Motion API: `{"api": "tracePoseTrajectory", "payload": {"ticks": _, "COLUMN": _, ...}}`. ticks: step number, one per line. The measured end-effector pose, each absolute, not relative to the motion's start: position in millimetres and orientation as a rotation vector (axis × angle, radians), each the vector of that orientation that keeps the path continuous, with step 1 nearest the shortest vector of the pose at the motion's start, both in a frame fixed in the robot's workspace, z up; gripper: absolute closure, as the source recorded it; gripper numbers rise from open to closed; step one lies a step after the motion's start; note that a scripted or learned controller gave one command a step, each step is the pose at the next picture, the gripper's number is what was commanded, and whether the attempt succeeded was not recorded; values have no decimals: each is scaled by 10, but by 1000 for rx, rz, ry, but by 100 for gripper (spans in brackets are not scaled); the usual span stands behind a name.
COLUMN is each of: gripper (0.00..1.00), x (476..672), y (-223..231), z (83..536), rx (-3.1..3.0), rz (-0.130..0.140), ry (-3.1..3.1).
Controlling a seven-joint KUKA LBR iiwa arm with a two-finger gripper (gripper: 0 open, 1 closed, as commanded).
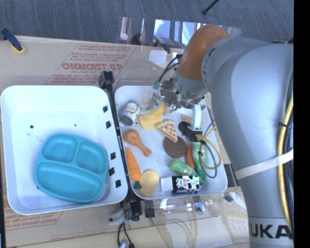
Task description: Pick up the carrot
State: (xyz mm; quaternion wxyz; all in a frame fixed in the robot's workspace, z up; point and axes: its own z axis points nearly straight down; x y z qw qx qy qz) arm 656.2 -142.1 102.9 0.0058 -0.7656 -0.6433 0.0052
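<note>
The carrot [133, 164] is orange with a green stub at its lower end. It lies along the left wall of the right bin [220, 182], between a tan drumstick [137, 141] and a pale yellow fruit [150, 181]. My gripper [164, 98] hangs low over the far end of the same bin, above a yellow wedge [151, 119] and beside a small tin can [129, 112]. That puts it well up and to the right of the carrot, apart from it. The wrist and cables hide its tip.
The right bin also holds a waffle slice [168, 130], a brown disc [174, 147], green vegetables [182, 166] and a black-and-white carton [186, 183]. A blue divided plate [71, 167] sits in the left bin [20, 102]. The arm's bulk covers the bench's right side.
</note>
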Motion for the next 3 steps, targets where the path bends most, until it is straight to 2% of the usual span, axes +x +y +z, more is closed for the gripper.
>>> {"api": "tracePoseTrajectory", "payload": {"ticks": 1, "gripper": 100, "x": 6603, "y": -915, "z": 2439, "rx": -2314, "rz": -10, "ry": -2137}}
{"api": "tracePoseTrajectory", "payload": {"ticks": 2, "gripper": 100, "x": 6557, "y": -327, "z": 1898, "rx": -2413, "rz": 13, "ry": -2001}}
{"api": "tracePoseTrajectory", "payload": {"ticks": 3, "gripper": 100, "x": 6405, "y": 459, "z": 1906, "rx": -2476, "rz": 17, "ry": -1922}}
